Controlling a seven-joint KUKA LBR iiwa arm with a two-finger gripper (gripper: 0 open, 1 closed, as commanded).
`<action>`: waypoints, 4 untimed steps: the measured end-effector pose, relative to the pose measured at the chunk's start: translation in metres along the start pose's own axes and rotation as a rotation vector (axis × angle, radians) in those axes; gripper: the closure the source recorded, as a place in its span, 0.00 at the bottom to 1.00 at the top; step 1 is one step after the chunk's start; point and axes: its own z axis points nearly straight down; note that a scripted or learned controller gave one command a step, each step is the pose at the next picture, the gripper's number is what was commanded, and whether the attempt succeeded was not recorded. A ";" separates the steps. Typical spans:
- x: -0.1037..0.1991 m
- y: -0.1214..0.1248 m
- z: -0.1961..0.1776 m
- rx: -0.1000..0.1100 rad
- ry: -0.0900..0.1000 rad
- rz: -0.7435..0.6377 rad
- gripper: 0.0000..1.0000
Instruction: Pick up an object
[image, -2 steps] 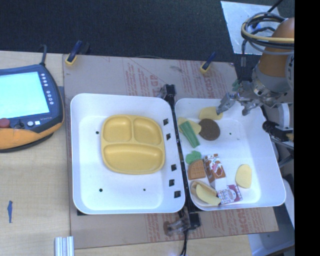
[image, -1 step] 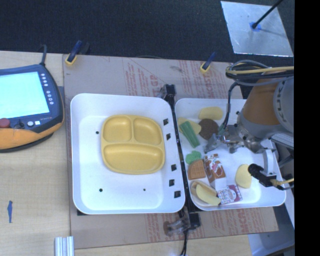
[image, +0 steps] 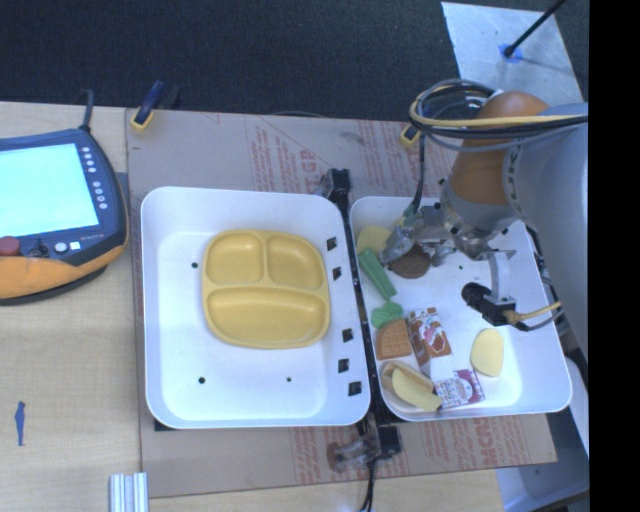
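My gripper (image: 408, 246) is down in the far left part of the right bin (image: 540, 395), under the grey arm with its orange band (image: 487, 175). It hangs right over a dark brown round item (image: 410, 266), and whether it touches it is unclear. Beside it lie a pale yellow piece (image: 372, 237) and a long green item (image: 377, 272). Nearer the front are a green chunk (image: 386, 315), a brown waffle square (image: 393, 340), a red-and-white packet (image: 430, 335), a yellow oval piece (image: 488, 352), a small bowl with a yellow slice (image: 408, 388) and another packet (image: 460, 388).
The left bin (image: 170, 300) holds a yellow divided plate (image: 266, 288). A black divider with clips (image: 348, 300) runs between the bins. A black cable fitting (image: 490, 303) hangs over the right bin. A teach pendant (image: 55, 210) lies at the bench's left.
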 end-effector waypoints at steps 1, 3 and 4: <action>-0.007 0.020 0.001 0.017 -0.002 0.000 0.00; 0.006 -0.065 0.006 0.019 0.005 0.003 0.00; -0.008 0.018 0.000 -0.003 -0.002 0.002 0.00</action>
